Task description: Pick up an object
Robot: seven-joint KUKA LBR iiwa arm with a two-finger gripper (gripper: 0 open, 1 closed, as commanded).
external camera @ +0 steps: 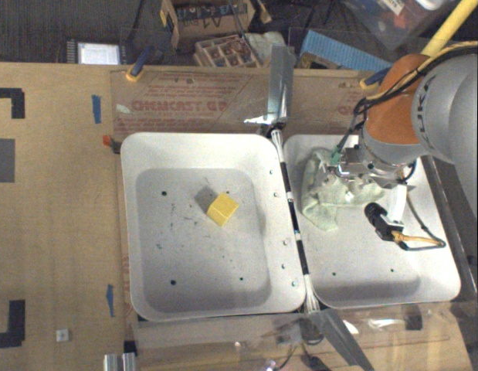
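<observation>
The pale brown desk (53, 207) carries black angular markings (12, 101) along its left edge and a short strip of blue tape (96, 108) further in. A flat cardboard sheet (192, 103) with faded red lettering lies behind the bins. The left bin (129, 230), white and shallow, has a scuffed, speckled floor, and a small yellow block (222, 209) sits near the middle of it, a little toward the far side, turned at an angle to the bin's walls and well apart from them. The two bins meet at a narrow seam with their rims side by side. The right bin (362, 269) holds a crumpled pale green cloth (323, 207) in its far left part, close to the wall shared with the left bin. The tool (337, 168) is down over the upper end of this cloth, at or just above the fabric; the wrist hides it from above, so it cannot be told whether the tool is apart, together or clamped on the cloth, nor whether any fabric is lifted. The grey arm (451, 107) comes in from the upper right over the far right corner of that bin, with its orange band (393, 114) just above the wrist.
</observation>
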